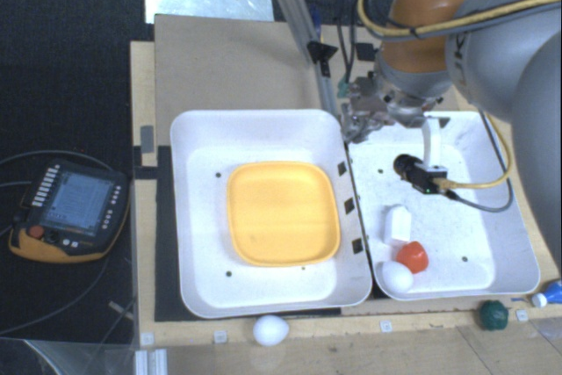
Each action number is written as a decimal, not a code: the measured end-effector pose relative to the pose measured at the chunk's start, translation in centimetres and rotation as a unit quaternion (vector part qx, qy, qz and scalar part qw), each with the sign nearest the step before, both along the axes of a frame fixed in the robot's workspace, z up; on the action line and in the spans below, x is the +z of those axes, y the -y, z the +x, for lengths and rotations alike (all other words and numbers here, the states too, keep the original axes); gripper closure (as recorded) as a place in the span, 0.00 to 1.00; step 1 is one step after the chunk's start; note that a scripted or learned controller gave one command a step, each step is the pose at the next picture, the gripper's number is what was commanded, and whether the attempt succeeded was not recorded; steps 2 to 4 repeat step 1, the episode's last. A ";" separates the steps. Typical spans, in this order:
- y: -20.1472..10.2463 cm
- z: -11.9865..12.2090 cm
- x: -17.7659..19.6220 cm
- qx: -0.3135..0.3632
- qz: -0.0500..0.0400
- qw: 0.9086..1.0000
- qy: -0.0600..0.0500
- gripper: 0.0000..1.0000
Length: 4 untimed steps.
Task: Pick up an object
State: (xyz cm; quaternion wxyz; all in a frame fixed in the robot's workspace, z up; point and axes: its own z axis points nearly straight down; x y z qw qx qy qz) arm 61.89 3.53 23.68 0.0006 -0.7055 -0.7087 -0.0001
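Glossy rounded-square yellow plate (284,212) in left bin (198,189); fingers (358,129) at the divider, grip cannot be told

one camera sits fixed above the bench (237,39), looking down at a slant. it stands far enough off to take in both white bins whole: the left bin (198,145) near the middle of the frame, the right bin (509,259) toward the right edge. the bench's far edge lies toward the top, its near edge along the bottom. past the left edge of the bench a strip of dark floor (70,39) shows. the arm (492,22) comes in large and close at the upper right.
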 end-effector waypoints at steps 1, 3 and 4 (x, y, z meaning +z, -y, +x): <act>-4.2 -1.6 -1.0 0.000 0.000 1.000 0.000 1.00; -4.2 -1.6 -1.0 0.000 0.000 1.000 0.000 1.00; -4.2 -1.6 -1.0 0.000 0.000 1.000 0.000 1.00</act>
